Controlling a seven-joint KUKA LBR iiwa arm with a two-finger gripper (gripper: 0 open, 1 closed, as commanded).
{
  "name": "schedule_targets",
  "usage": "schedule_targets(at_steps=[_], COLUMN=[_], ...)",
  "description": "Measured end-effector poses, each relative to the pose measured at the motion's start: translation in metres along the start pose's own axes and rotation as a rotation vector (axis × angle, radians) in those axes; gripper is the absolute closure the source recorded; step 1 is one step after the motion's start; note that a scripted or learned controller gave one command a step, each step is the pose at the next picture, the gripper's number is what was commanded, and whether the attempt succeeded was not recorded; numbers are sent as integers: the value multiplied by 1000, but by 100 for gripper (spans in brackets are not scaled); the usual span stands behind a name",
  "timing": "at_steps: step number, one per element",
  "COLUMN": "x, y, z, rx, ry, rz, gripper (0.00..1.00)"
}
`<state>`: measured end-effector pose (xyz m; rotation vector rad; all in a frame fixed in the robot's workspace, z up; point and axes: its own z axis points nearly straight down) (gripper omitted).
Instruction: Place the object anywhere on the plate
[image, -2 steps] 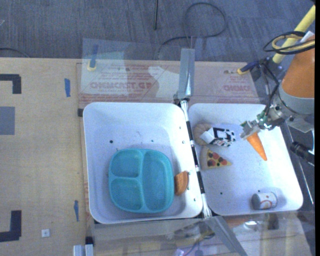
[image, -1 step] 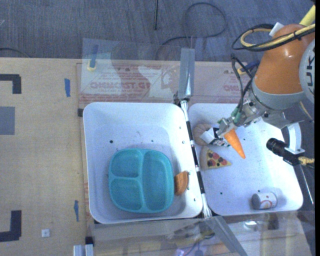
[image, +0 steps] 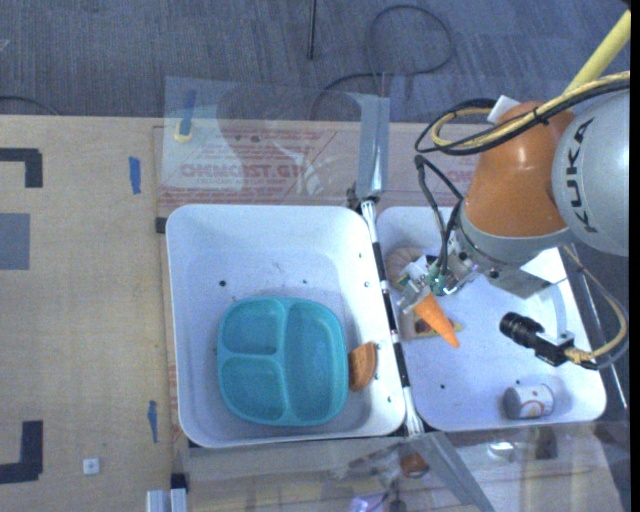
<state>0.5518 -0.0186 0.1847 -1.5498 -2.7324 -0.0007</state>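
Camera view: the arm's tool (image: 432, 283) hangs low over an orange carrot-shaped object (image: 437, 319) in the right bin (image: 575, 400).

From above, we see the carrot lying flat near the right bin's left wall, thick end toward the tool; we cannot tell how the tool is set. The teal plate (image: 283, 360) sits in the left bin (image: 265, 245), well apart, with a small orange piece (image: 363, 366) touching its right edge. We judge the carrot light, stiff and smooth, best pinched across its thick middle.
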Motion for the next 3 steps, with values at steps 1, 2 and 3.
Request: schedule_targets(at_steps=[1, 2, 3], x=[109, 157, 157], y=[12, 97, 97], z=[0, 47, 47], rx=[2, -2, -2], ry=[1, -1, -1], rz=[102, -30, -29], gripper=[100, 100, 0])
